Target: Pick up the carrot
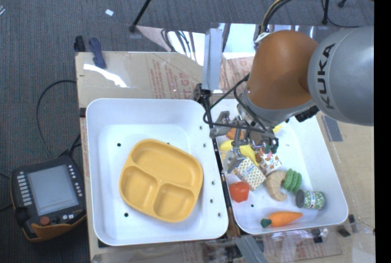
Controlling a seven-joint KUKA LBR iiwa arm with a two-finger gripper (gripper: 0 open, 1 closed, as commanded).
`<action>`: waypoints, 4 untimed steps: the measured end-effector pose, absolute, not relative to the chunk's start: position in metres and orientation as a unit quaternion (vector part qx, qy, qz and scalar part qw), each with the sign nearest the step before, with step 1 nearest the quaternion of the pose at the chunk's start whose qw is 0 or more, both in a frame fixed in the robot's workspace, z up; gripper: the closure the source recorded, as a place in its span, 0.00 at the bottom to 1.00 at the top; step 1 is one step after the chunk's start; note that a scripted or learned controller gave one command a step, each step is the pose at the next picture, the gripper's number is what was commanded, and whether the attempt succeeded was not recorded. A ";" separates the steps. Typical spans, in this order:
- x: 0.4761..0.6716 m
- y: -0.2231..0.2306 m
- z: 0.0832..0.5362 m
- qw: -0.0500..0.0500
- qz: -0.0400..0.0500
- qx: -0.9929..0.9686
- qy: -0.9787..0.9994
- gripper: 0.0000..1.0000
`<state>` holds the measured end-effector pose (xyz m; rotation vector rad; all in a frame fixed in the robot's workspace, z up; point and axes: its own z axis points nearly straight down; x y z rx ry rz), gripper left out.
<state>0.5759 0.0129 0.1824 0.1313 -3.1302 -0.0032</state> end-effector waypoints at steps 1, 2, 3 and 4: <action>0.621 -0.044 0.188 -0.001 -0.001 -0.060 -0.998 0.00; 0.628 -0.082 0.141 0.001 -0.001 -0.105 -0.994 0.00; 0.629 -0.020 0.190 -0.003 -0.001 -0.156 -0.988 0.00; 0.629 -0.019 0.199 -0.002 -0.001 -0.154 -0.988 1.00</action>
